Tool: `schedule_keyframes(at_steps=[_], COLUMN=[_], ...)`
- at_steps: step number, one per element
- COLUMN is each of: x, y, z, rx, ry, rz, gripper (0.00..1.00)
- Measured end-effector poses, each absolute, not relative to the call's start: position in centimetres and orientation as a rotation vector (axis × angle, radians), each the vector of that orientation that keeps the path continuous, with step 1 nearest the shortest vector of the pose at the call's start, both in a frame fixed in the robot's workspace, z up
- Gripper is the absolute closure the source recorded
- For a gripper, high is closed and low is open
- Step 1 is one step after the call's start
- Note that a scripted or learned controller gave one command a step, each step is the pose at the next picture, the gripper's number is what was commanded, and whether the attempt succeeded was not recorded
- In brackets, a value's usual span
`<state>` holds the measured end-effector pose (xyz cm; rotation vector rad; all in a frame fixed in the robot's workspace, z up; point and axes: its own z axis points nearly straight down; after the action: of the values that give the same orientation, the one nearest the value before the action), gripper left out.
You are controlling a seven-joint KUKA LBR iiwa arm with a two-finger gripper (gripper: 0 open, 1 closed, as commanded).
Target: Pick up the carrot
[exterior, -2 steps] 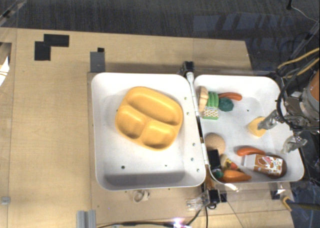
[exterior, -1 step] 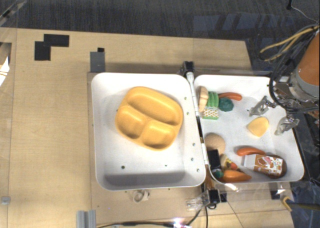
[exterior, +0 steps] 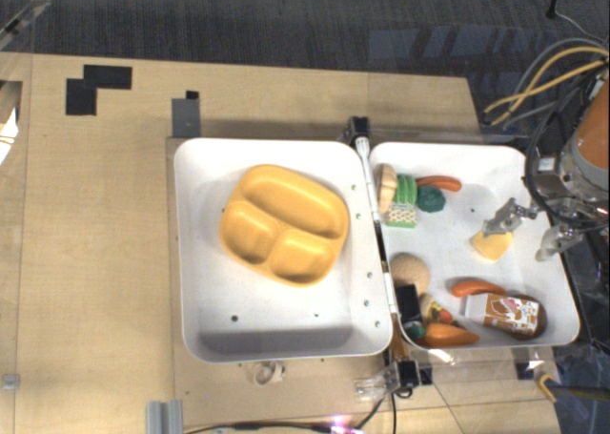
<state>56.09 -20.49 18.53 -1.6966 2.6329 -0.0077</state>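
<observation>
The carrot (exterior: 450, 334), orange and tapered, lies in the front left corner of the right bin (exterior: 496, 160), partly behind the bin's rim. My gripper (exterior: 525, 232) hangs over the right side of that bin, well behind and to the right of the carrot. Its fingers (exterior: 500, 221) are spread open with nothing between them. The left finger sits just above a yellow cheese wedge (exterior: 491, 247).
The right bin also holds a brown bottle (exterior: 503, 313), an orange-red sausage shape (exterior: 477, 286), a beige ball (exterior: 408, 268), a black block (exterior: 407, 300), and green, white and red pieces (exterior: 412, 196) at the back. A large yellow bread loaf (exterior: 282, 222) lies in the left bin (exterior: 205, 308).
</observation>
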Motion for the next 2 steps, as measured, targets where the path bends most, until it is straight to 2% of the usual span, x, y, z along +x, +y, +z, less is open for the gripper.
schedule_keyframes(at_steps=[1,2], x=[56.45,56.45], y=[-20.39,-20.34], z=[19.82,19.78], rx=[-1.688,-1.689], ry=[2.625,2.625], rz=[-0.016,-0.014], gripper=[1.00,0.00])
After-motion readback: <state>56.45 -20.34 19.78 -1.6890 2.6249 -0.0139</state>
